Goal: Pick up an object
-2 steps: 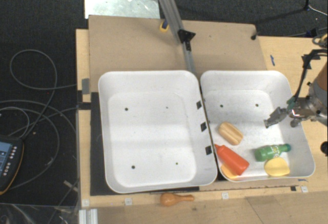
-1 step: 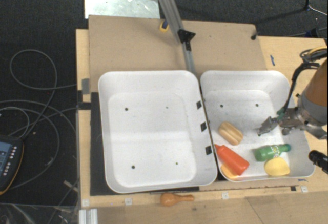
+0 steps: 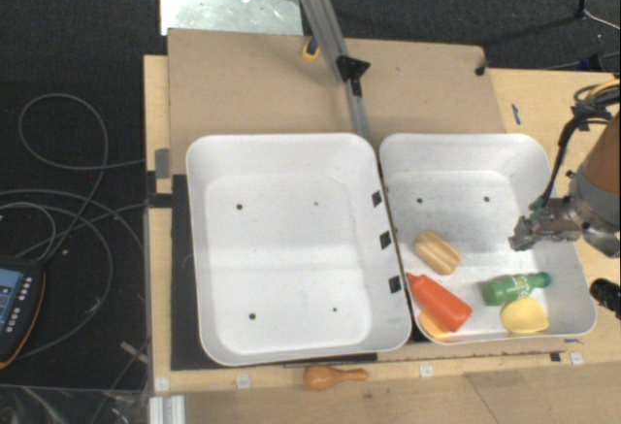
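- The gripper (image 3: 529, 230) hung over the right part of the right bin (image 3: 456, 152), low above its floor, with nothing seen between its fingers; whether they were spread or pressed together could not be told from this view.
- Four toy pieces lay in the near part of that bin, and any of them could serve the task.
- The green bottle (image 3: 514, 287) lay on its side just near of the gripper, closest to it. It looked like smooth moulded plastic, light and stiff; being round, it would likely roll unless taken across the middle of its body.
- The yellow lemon (image 3: 525, 315) sat just near of the bottle, by the bin's near wall. Rounded and glossy, it might slip out of a shallow pinch.
- The orange carrot-shaped piece (image 3: 441, 302) lay slanted toward the bin's near left corner, tapered, so its thick end seemed the surer hold.
- The tan bread roll (image 3: 437, 252) rested toward the bin's middle, apart from the others, matt and oval; across its short width seemed the best grip.
- The left bin (image 3: 291, 148) was shallow white plastic with rounded corners.
- A small orange-brown pear-shaped piece (image 3: 333, 375) lay on the wooden bench (image 3: 252, 82), near of the left bin.
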Available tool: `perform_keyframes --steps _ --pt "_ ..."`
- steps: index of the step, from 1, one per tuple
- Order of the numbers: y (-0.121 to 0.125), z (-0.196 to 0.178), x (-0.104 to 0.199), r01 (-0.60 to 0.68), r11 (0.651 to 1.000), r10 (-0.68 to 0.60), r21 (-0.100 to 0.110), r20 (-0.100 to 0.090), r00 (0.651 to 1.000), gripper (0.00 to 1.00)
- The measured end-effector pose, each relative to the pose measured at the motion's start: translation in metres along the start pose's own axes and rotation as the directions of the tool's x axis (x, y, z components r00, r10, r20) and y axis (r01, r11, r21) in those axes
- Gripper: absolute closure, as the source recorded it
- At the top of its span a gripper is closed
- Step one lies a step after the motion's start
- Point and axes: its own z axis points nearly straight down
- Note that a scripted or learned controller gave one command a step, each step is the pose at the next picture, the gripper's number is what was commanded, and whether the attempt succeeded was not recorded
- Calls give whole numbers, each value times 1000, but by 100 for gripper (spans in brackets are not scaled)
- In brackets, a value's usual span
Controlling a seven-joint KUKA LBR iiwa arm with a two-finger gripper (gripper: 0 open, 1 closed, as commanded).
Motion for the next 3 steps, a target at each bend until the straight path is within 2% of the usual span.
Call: perform_keyframes --steps 1,2,3 --pt "3 -45 -7 2 1000 -2 -1 1 1000 100" --pt "4 -73 -7 4 1000 -4 0 0 1000 100" --pt "12 -81 39 9 1000 -9 1 -3 1000 100"
